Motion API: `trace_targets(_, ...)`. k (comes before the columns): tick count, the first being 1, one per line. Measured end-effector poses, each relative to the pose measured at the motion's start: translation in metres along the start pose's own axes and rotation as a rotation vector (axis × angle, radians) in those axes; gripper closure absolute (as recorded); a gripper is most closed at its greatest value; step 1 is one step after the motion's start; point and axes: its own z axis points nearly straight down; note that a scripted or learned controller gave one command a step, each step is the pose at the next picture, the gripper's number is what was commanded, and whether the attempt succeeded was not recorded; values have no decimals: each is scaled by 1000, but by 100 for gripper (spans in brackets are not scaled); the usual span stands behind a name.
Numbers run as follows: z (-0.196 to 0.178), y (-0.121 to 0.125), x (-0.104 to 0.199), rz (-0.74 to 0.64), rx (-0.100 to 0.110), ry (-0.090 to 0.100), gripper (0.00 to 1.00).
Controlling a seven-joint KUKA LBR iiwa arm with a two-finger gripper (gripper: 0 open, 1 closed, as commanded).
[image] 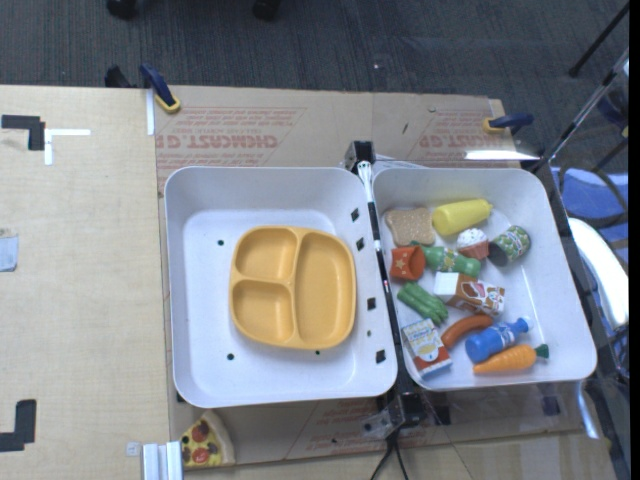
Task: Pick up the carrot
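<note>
You'll find the orange plastic toy carrot [508, 360] in the right-hand shallow white bin [566, 298], in the corner nearest the camera and furthest right. It lies on its side, close along the front wall. It is a smooth, tapered cone with a short green stub at its right end, and its narrow tip points left. Just above it, and touching or nearly so, lies a blue plastic toy bottle with a white cap [494, 340]. To the bottle's left are an orange-red toy sausage [465, 328] and a small toy juice carton with a red base [425, 346]. More toy food fills the rest of that bin. From this view you cannot tell how the gripper stands.

The left-hand shallow white bin [190, 268] holds a yellow plastic plate with three compartments [293, 286], lying flat near its middle. Both bins sit on a sheet of brown cardboard [260, 133], which is fixed at its far edge by two blue clamps with yellow tips [160, 88]. The cardboard lies on a pale wooden bench [70, 268] marked with black tape corners. A toy pizza slice [203, 441] lies on the cardboard in front of the left bin. Beyond the bench you see dark grey carpet [400, 38] and the black wheels of a chair [125, 3].

The cardboard carries red print that is upside down from here, and you can't read it with certainty. The labels on the carton and the other toys are too small to read.
</note>
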Motion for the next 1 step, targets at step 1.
trace_targets(1,0,0,0,-1,0,0,0)
